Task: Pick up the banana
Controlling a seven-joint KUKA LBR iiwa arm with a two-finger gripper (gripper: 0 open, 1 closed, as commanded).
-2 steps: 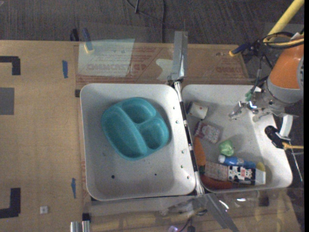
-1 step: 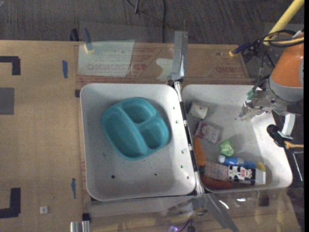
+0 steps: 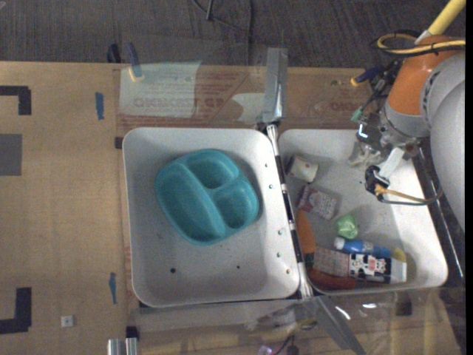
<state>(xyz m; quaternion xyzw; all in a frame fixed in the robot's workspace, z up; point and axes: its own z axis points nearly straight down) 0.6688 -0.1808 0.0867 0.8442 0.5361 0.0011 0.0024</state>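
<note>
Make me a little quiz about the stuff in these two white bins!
1. True or false: the teal plate lies in the left bin.
2. How many compartments does the plate have? A) two B) three C) five
3. Fill the gap: the gripper is over the ____ bin, as the camera sees it.

Key: 1 true; 2 B; 3 right.
</note>
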